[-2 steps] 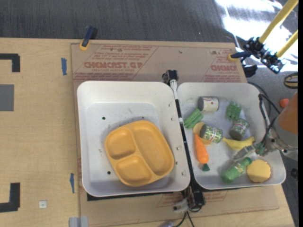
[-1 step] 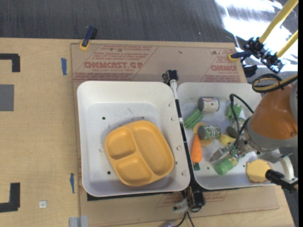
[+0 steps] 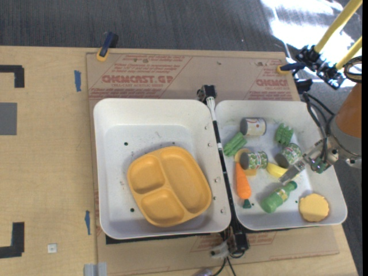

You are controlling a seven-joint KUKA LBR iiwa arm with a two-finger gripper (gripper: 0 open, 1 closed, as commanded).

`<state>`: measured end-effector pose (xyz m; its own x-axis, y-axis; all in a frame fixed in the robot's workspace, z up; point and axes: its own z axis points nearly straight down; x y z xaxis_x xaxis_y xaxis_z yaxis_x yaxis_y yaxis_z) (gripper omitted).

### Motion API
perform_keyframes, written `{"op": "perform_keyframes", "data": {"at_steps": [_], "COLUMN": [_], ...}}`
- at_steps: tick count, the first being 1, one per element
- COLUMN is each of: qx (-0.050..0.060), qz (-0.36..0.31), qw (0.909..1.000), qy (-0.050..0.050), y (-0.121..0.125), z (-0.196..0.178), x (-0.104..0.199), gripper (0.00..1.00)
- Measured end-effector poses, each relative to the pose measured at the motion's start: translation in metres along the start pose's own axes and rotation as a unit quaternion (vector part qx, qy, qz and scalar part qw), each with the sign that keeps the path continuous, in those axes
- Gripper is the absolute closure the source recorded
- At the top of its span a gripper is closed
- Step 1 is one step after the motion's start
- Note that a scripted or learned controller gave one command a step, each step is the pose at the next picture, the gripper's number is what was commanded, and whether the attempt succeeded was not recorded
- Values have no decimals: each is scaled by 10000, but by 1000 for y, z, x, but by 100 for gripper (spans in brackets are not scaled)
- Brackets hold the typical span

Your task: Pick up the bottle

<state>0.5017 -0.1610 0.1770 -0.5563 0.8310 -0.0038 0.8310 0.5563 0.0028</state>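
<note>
The two-finger metal jaws of the grey arm [image 3: 292, 172] hang low in the right-hand shallow white bin [image 3: 339, 197], reaching in from the right edge with the wrist canted down and to the left; whether they are released or clenched cannot be told from this angle, and nothing is seen between them. Just below the tips lies the task's thing, a small green plastic bottle with a white cap [image 3: 278, 196], on its side near the bin's front, cap pointing up toward the jaws. Touching the tips on the left is a yellow banana-shaped toy [image 3: 276, 170]; a round patterned can [image 3: 291, 153] sits just behind them. A flat round yellow cookie toy [image 3: 314, 207] rests near the bottle's right, close to the front right corner, and an orange toy carrot [image 3: 244, 183] lies to its left by the divider. Open floor shows between bottle and front wall. In the left white bin [image 3: 109, 119] sits a yellow three-compartment plastic plate [image 3: 168, 185], with bare floor behind it. Both bins stand on a brown cardboard sheet [image 3: 172, 73] on the desk [image 3: 40, 154].
</note>
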Motion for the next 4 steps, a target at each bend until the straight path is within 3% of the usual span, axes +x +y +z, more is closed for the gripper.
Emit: {"op": "perform_keyframes", "data": {"at_steps": [1,2,3,4], "qx": [-2,-13,-4,-6], "qz": [-842,-1363,-3236,-3673], "qw": [9964,9907,9462,9301], "qy": [2,-45,-9,3], "y": [14,16,-1,15], "z": [67,87,3,82], "x": [20,46,-30,-1], "gripper": [0,0,0,0]}}
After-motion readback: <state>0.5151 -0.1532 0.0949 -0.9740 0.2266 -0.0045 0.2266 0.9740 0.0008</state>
